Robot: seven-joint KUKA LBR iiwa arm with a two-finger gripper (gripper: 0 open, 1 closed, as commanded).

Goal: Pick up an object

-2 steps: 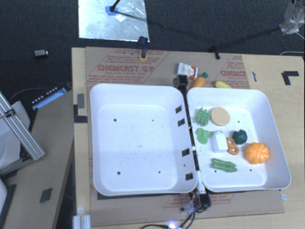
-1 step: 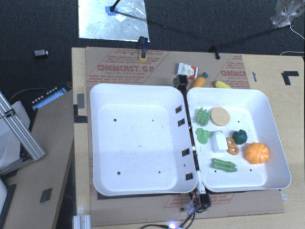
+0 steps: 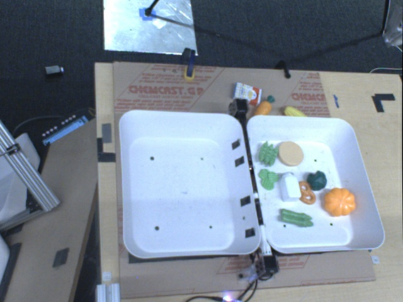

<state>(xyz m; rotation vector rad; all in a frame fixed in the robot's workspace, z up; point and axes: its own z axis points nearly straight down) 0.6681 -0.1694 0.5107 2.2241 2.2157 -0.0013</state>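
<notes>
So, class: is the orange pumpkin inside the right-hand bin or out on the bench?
Inside. The orange pumpkin rests on the floor of the right-hand bin, within its white rim, near the pretzel.

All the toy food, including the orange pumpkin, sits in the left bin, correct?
Not quite: the camera view shows the toy food, including the orange pumpkin, in the right bin, not the left bin.

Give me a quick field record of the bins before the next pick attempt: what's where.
left bin: bare white floor showing
right bin: holds all the pickable items
orange pumpkin: right side, apart from the rest
tan disc: top centre
white block: centre, touching the pretzel
green pod: lowest item
outside bins: carrot and yellow piece on the board above the right bin
</notes>
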